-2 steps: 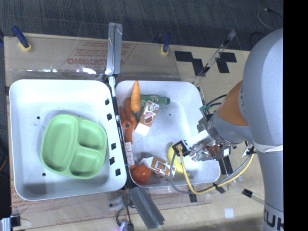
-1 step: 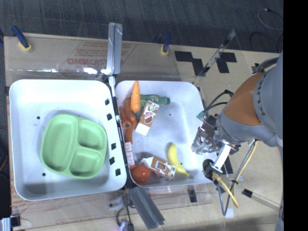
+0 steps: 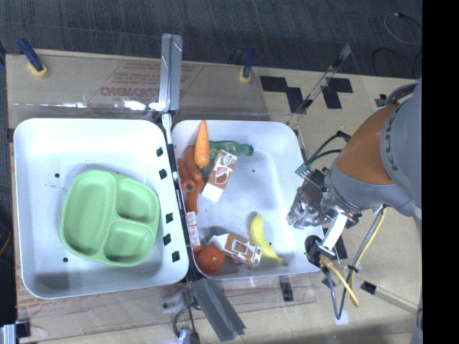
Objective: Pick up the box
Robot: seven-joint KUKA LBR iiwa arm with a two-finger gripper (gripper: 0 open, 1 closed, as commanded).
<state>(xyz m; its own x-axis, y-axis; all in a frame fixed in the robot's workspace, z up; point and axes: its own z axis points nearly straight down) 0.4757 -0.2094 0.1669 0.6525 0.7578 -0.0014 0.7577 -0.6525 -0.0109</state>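
Two small cartons lie in the right bin (image 3: 280,185). One white and brown box (image 3: 220,172) rests tilted near the bin's left side, just below an orange carrot (image 3: 202,143). A second printed box (image 3: 239,248) lies at the front, between a red tomato (image 3: 210,259) and a yellow banana (image 3: 262,238). My gripper (image 3: 307,211) hangs over the right rim of that bin, right of the banana and well away from both boxes. Nothing shows between its fingers.
A green divided plate (image 3: 110,218) sits in the left bin (image 3: 43,149). A red-orange item (image 3: 188,176) and a green item (image 3: 242,149) lie along the right bin's left and back. The divider (image 3: 171,185) runs between the bins. Cables (image 3: 344,271) trail below the wrist.
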